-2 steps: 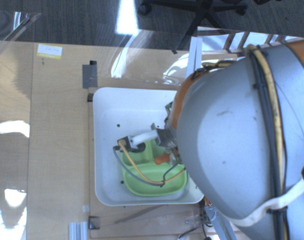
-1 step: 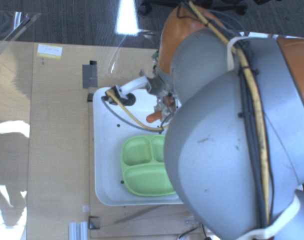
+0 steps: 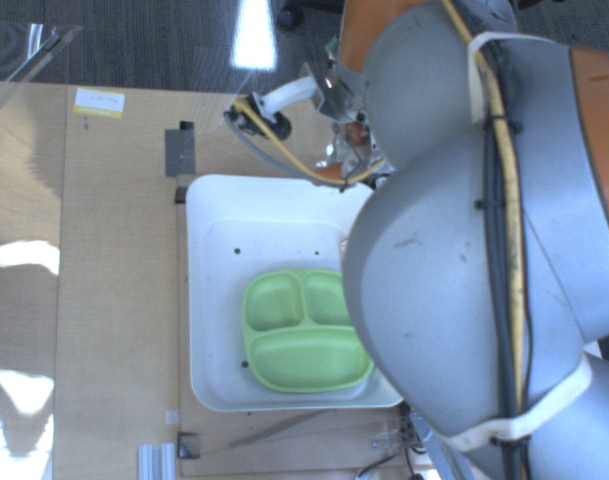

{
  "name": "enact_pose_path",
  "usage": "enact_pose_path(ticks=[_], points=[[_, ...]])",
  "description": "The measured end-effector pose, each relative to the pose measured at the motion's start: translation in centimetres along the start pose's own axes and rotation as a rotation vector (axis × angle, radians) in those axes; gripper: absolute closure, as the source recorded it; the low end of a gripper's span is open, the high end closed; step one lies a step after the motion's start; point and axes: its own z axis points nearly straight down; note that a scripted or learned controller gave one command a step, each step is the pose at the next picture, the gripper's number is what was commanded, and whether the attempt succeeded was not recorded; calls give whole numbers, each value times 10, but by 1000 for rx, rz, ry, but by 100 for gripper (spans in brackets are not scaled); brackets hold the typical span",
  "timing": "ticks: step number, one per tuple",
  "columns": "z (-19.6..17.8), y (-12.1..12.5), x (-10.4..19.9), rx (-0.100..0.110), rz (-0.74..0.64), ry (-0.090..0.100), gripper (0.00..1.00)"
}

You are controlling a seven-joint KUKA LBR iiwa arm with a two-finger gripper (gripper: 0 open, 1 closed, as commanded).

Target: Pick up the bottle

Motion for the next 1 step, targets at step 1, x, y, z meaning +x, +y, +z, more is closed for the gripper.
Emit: enact_pose_path(ticks=[1], points=[[175,-64,-33,4,34,-7,100]])
